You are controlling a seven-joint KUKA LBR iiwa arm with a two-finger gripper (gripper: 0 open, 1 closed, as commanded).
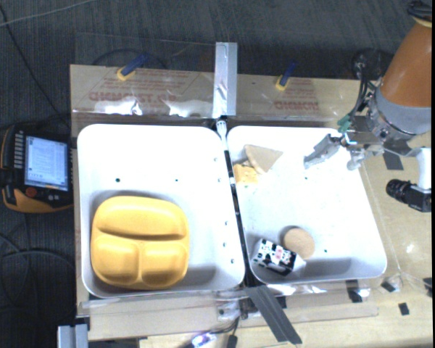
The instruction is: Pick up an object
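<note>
Camera view is showing me the gripper (336, 150) hanging with fingers apart over the right bin (362, 223), near a round cork-like disc (299, 241) and a small box (275, 257) with unreadable print.

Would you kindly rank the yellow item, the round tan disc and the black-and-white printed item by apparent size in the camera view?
1. yellow item, far the largest.
2. and 3. round tan disc and black-and-white printed item look about alike; I would not rank them.
</note>
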